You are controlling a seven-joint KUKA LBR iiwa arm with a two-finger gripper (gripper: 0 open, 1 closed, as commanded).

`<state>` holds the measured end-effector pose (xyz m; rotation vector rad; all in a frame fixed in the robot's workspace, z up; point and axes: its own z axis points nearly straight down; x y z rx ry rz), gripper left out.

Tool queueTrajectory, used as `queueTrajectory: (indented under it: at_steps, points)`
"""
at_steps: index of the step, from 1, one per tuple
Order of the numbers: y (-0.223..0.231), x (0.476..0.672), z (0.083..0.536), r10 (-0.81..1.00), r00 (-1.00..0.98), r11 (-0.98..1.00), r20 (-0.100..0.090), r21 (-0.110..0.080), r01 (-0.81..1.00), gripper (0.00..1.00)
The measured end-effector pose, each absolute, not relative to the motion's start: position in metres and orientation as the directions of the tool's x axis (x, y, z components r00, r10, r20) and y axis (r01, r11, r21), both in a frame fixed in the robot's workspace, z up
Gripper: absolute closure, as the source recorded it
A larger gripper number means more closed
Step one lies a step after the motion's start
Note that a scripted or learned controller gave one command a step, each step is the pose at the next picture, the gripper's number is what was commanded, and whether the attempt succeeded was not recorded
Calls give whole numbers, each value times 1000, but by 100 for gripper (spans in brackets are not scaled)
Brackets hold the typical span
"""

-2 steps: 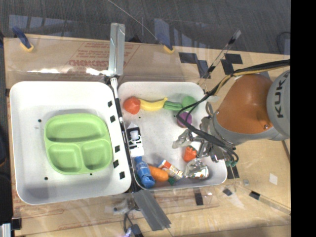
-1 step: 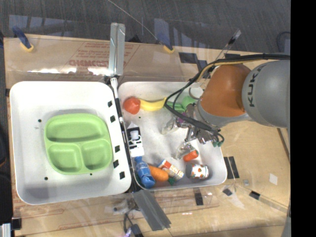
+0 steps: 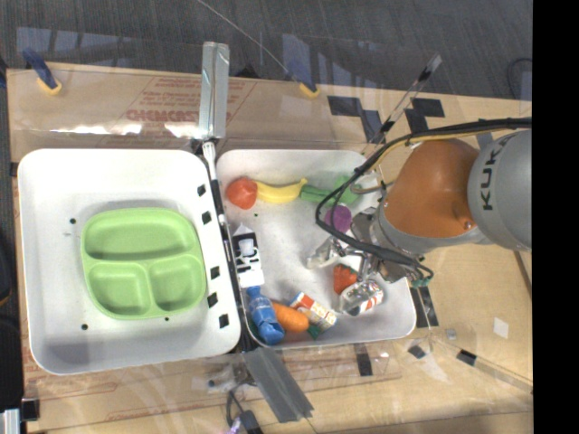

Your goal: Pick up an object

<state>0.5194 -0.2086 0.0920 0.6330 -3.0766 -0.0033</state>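
Observation:
My gripper point(image 3: 345, 278) is low in the right bin point(image 3: 271, 165), near its right wall. Its fingers point(image 3: 321, 259) stand open on either side of a small red object point(image 3: 344, 279), which lies on the bin floor between them. The grey arm with its orange band point(image 3: 434, 193) covers the bin's right edge. Other objects lie in the same bin: a red-orange ball point(image 3: 242, 193), a yellow banana point(image 3: 280, 190), a green piece point(image 3: 331, 188) and a purple piece point(image 3: 339, 216).
Along the right bin's front lie a blue bottle point(image 3: 262, 316), an orange carrot point(image 3: 291, 316) and a small red-and-white block point(image 3: 317, 310). A white-and-black tag point(image 3: 245, 251) sits by the divider. The left bin point(image 3: 45, 197) holds a green divided plate point(image 3: 143, 262).

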Motion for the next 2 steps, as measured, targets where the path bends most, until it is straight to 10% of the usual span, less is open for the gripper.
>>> queueTrajectory:
  at_steps: [1,2]
  points:
    - [-204,489,92,-391,-920,920,-1,1,-391,0]
    - [-202,491,103,-401,-916,916,-4,-2,-401,100]
